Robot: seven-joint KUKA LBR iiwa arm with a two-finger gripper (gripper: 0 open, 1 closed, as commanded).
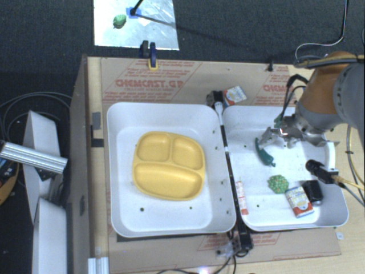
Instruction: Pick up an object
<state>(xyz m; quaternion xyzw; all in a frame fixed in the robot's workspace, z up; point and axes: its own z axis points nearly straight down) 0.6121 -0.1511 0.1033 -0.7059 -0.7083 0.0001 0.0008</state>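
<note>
- Pincer [272,137]: over the right bin's [251,119] upper half, closed on the top of a teal toy [264,153].
- Teal toy: long axis runs from upper left to lower right, lower tip on the bin floor.
- Green ball [278,182], red-and-white packet [299,201], black block [312,191]: right bin, lower part.
- Yellow divided tray [169,165]: left bin [122,153].

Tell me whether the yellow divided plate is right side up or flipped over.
Right side up. The yellow divided plate lies flat in the left bin, its three hollow compartments facing up with raised ridges between them.
</note>
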